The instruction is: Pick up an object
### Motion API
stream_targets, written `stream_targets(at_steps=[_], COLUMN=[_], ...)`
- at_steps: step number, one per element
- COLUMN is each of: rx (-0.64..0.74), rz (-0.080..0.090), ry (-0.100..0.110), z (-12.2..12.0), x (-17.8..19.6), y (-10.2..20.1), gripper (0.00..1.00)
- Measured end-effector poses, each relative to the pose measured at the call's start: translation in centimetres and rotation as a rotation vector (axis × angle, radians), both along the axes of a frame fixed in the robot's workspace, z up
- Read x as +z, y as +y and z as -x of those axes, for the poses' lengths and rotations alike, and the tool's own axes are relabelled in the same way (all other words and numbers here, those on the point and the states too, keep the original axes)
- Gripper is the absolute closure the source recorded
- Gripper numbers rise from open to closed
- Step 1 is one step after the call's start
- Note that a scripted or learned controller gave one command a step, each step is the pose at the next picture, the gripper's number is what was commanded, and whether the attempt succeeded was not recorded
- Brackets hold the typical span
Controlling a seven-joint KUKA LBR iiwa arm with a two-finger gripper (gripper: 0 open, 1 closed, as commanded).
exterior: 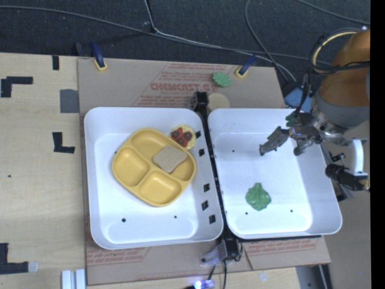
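End effector poised over the right bin, before any pick.
The end effector [284, 141] hangs released, fingers spread and gripping nothing; the green leafy toy [258, 196] lies below it, apart, on the bin floor [240, 161], likely the target.

Divided tray [129, 164] in left bin [99, 209]; leafy toy [258, 197] in right bin [319, 218].

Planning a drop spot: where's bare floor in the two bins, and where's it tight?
Left bin: free strip along the near edge, below the yellow divided plate; the middle is crowded by the plate, with its bread slice and red item. Right bin: mostly bare, especially left and far side; green leafy toy sits near-centre, and the hand hangs over the far right.
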State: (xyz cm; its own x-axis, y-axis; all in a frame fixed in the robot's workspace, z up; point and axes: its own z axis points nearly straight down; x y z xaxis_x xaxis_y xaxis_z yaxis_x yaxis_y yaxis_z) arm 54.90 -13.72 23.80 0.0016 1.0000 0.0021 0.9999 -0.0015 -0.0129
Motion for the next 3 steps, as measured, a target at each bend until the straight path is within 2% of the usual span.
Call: stream_targets(at_steps=[1, 2, 3], rx=[0.003, 0.003, 0.002], rz=[0.002, 0.002, 0.002], ry=[-0.011, -0.007, -0.006], z=[-0.2, -0.8, -1.0], x=[0.6, -5.2, -11.0], y=[0.0, 0.8, -0.1], gripper=[0.0, 0.0, 0.0])
